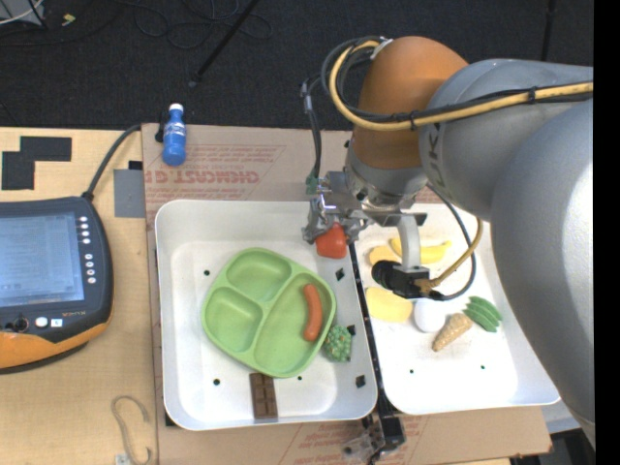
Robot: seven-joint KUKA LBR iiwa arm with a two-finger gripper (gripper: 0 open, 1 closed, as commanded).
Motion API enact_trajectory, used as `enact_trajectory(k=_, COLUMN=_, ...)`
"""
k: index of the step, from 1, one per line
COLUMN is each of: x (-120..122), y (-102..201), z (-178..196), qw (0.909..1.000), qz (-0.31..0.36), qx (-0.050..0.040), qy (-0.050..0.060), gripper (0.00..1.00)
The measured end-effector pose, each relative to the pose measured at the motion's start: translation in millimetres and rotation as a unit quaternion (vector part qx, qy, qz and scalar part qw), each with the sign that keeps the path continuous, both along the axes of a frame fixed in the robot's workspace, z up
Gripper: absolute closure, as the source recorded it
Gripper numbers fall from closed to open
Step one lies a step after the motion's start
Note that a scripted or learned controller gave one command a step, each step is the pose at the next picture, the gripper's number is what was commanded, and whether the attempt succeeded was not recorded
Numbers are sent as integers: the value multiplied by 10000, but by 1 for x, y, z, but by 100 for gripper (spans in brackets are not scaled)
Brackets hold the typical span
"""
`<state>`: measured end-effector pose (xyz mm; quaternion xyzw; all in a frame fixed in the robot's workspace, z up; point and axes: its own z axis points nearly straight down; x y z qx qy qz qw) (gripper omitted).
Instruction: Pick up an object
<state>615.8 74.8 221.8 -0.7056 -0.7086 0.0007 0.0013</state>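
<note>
Grey arm casing with its orange band (pixel 402 71) covers much of the right white plastic bin (pixel 504 376), hiding that bin's far wall and right side. Below the wrist the metal two-finger gripper (pixel 331 229) hangs over the divide between the two bins, pointing down, with a small red rounded object (pixel 331 243) right at its tip. The fingers are blurred and partly masked by the wrist hardware, so whether they close on the red object or merely sit above it cannot be told, nor how far apart they stand.

Left of the gripper, in the left white plastic bin (pixel 184 356), lies a light green divided plastic plate (pixel 254 308); a red-orange toy sausage (pixel 312 312) rests in the plate's right compartment, and a small green broccoli-like piece (pixel 339 343) touches the plate's lower right edge. A brown chocolate-bar piece (pixel 263 395) lies below the plate.

Right of the gripper, a yellow toy banana (pixel 426 252) is partly covered by the arm's black cable (pixel 397 277). Near it sit a yellow flat piece (pixel 389 305), a white egg (pixel 427 315), a tan cone (pixel 449 332) and a green leafy piece (pixel 482 313).

A blue plastic bottle (pixel 174 136) lies on the cardboard-covered counter (pixel 242 168), beyond the left bin.
</note>
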Motion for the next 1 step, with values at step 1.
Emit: enact_trajectory(k=1, x=0, y=4, z=-5, qw=10000, qz=-16, qx=-8, qy=10, gripper=100)
